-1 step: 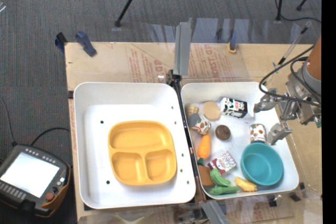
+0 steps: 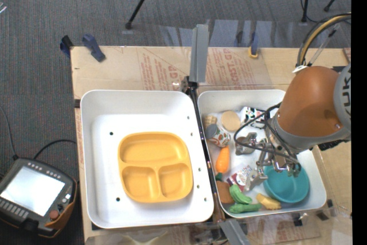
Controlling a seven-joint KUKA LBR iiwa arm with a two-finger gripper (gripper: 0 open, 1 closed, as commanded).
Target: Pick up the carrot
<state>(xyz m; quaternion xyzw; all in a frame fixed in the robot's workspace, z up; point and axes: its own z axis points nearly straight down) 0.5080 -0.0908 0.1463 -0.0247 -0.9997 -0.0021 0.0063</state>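
The orange carrot [image 2: 222, 160] lies in the right bin [image 2: 241, 94], close to its left wall, pointing roughly toward the near edge. My gripper [image 2: 265, 156] hangs low over the middle of that bin, to the right of the carrot and apart from it. The arm's orange band [image 2: 309, 109] covers the view from above, so the gripper's lower part is partly hidden among metal parts and cables. Nothing can be seen held in it.
A teal bowl [image 2: 288, 186] sits at the bin's near right. Green toys [image 2: 241, 195], a yellow piece [image 2: 268, 201] and a brown piece [image 2: 225, 192] lie near the front. A tan disc [image 2: 231, 121] and small cup [image 2: 219, 136] lie behind the carrot. The left bin [image 2: 97, 123] holds a yellow divided plate [image 2: 155, 146].
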